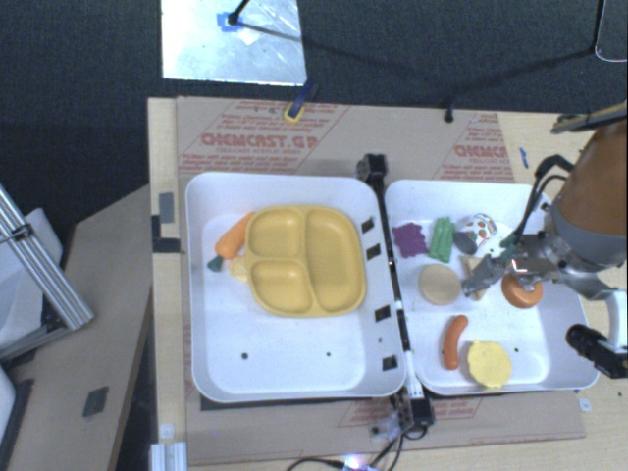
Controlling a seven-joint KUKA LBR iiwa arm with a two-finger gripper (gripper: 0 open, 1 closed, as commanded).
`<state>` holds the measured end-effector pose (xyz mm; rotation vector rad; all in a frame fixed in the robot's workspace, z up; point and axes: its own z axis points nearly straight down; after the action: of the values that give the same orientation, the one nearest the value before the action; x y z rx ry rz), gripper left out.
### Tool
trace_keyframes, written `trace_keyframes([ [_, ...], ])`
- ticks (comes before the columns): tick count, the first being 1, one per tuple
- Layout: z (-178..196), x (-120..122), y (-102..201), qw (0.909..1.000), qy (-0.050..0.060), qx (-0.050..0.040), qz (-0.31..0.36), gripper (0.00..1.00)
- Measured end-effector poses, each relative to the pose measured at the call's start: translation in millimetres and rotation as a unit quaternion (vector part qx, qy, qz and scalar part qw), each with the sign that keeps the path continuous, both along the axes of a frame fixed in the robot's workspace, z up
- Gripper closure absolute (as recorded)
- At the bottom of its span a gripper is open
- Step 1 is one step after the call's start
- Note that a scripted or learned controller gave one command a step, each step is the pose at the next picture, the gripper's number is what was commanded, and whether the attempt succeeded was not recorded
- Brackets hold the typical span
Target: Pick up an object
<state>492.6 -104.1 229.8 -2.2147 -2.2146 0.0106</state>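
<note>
My gripper [488, 271] hangs low over the middle of the right bin [559, 373]. It is between a beige round bun [439, 284] on its left and an orange-red round piece [522, 292] on its right. A white ball with coloured dots [479, 229] lies just behind it, next to a green piece [443, 238] and a purple bunch [411, 237]. Toward the front lie a red sausage [452, 341] and a yellow round piece [489, 363]. Nothing is visibly lifted by the gripper.
The left bin [294, 366] holds a yellow divided plate [299, 260] with a carrot [233, 236] and a small pale yellow piece [238, 270] at its left side. A black-clipped divider [389, 283] separates the bins. My arm [594, 204] covers the right bin's far right.
</note>
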Motion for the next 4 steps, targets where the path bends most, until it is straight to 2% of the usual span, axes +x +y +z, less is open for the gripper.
trace_keyframes([
  [1,6.0,2.6,0.3,1.0,-0.007,-0.0009,0.002,0.0],
  [2,-48.1,1.9,-9.7,1.0,-0.005,-0.0006,0.0,0.0],
  [4,-130.9,7.7,-3.7,1.0,-0.007,-0.0013,0.0,0.0],
])
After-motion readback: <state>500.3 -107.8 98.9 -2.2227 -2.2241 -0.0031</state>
